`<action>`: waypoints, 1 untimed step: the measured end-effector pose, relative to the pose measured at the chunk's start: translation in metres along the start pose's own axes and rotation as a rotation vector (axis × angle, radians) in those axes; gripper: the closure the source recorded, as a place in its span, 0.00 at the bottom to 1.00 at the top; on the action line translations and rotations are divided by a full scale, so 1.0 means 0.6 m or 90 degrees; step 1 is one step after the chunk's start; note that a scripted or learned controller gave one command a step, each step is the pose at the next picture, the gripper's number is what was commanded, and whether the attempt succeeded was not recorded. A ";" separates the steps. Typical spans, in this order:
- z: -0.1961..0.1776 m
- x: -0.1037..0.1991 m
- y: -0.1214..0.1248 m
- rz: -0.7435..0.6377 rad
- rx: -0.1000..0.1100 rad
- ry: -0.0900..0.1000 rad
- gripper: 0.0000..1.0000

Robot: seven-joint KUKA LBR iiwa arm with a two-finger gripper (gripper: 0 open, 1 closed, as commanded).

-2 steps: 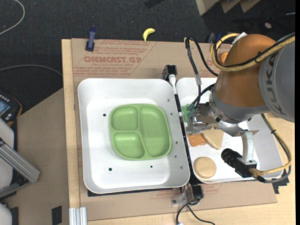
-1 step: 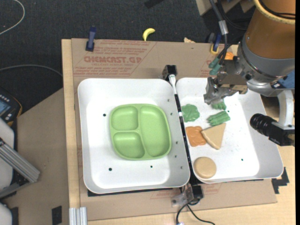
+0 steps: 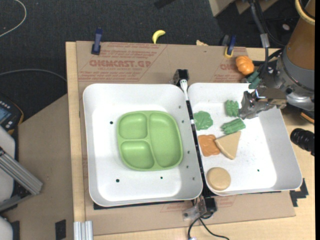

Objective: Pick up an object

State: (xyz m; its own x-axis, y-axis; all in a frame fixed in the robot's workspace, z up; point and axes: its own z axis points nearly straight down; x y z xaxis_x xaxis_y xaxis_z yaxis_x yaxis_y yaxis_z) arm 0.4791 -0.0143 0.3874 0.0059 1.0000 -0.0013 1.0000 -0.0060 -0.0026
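Observation:
The right bin point(image 3: 272, 156) holds several toy foods: a green leafy piece point(image 3: 202, 119), a small green piece point(image 3: 231, 107), a darker green piece point(image 3: 233, 126), an orange piece point(image 3: 207, 145), a tan wedge point(image 3: 229, 145) and a round tan disc point(image 3: 218, 178). My gripper point(image 3: 248, 109) hangs over the upper right part of that bin, just right of the small green piece and above the darker green one. Nothing shows between its fingers.
The left bin point(image 3: 97, 134) holds a green divided plate point(image 3: 149, 140). Outside the bins lie a small orange pumpkin-like toy point(image 3: 244, 64) at the back right and a yellow banana toy point(image 3: 158, 35) at the back. Blue clamps point(image 3: 96, 41) pin the cardboard.

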 end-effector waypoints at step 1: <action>0.059 -0.050 0.000 -0.001 0.001 0.001 1.00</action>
State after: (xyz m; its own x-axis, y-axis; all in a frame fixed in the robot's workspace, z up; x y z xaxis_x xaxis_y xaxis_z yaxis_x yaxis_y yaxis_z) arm 0.4791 -0.0444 0.3521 0.0044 1.0000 -0.0003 1.0000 -0.0044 -0.0042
